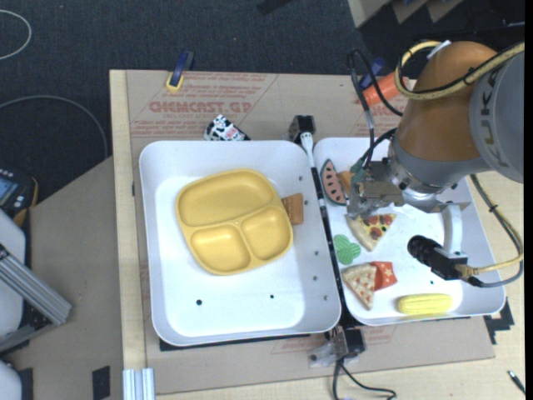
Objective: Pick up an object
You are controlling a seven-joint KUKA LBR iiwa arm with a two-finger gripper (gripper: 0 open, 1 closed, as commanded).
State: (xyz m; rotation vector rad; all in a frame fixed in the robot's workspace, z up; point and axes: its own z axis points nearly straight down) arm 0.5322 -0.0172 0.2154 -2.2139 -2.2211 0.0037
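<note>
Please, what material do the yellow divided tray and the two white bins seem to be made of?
Yellow divided tray: likely moulded plastic, smooth with a soft sheen and rounded compartment edges. Left bin and right bin: probably thin formed plastic, glossy white with rounded rims.

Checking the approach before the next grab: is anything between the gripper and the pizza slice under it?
Nothing visible. The gripper hangs directly over the upper pizza slice in the right bin; the watermelon slice and green piece lie off to the side.
</note>
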